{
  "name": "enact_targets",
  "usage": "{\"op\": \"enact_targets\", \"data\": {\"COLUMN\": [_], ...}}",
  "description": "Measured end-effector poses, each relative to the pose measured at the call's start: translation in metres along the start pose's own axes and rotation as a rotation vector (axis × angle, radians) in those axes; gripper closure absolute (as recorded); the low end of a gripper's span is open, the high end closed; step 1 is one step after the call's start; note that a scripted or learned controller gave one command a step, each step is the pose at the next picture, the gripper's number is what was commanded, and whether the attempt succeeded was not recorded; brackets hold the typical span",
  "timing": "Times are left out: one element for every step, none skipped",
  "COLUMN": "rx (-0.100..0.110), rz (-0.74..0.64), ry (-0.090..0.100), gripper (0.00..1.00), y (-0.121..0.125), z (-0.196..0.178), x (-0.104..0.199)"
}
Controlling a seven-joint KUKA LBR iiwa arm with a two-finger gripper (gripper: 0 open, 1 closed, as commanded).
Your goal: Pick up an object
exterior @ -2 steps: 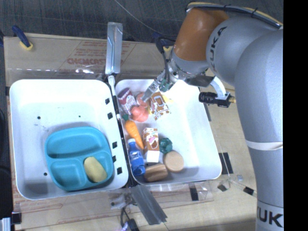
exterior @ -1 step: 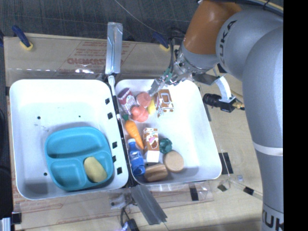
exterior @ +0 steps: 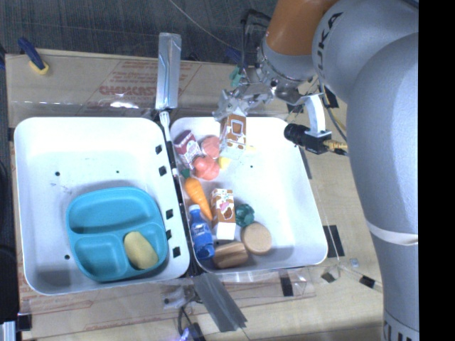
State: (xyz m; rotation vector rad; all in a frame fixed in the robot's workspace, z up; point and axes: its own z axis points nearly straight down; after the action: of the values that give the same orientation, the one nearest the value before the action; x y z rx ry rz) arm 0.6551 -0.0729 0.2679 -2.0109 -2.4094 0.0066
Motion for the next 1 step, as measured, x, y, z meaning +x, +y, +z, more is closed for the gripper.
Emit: {"op": "enact_targets", "data": {"rx": [0.006], "rz": [-0.426], "ry": [0.005], "gripper": [1.00], "y": [-0.0745], "z": [0.0817], "x": [0.0062]}}
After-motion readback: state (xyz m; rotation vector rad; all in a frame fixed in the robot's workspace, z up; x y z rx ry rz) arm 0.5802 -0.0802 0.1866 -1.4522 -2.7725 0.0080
